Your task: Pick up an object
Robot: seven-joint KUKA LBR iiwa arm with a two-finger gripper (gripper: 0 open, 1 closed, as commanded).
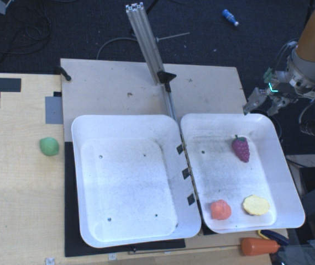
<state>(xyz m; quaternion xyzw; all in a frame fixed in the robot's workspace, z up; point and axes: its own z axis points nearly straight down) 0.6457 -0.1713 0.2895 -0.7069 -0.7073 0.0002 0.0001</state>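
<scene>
White shallow right bin (pixel 282 164) holds 3 candidates: purple strawberry-shaped toy w/ green stalk (pixel 241 148) near the far-right part, orange-red round toy (pixel 220 210) at the near edge, pale yellow lumpy round toy (pixel 256 205) just beside it. White shallow left bin (pixel 91 148) adjoins it, black clips at the seam. Green ball (pixel 49 146) sits on the wooden bench (pixel 14 192), well apart from both bins.

Grey arm w/ orange band comes in top right; gripper (pixel 263 100) hovers just outside the right bin's far corner, above rim level, nothing between the jaws. Jaws look spread, i.e. released.

Step in hand, as I judge it: approach and pick a target. Purple toy is nearest the gripper and stands alone, so probably easiest. To do it well: centre over the toy's body, not the stalk; line jaws across its narrow width; descend straight, keep jaws wide till they straddle it, then close. Orange-red and yellow toys sit close together and near the bin wall, so less room for the jaws; risk of nudging one into the other.
</scene>
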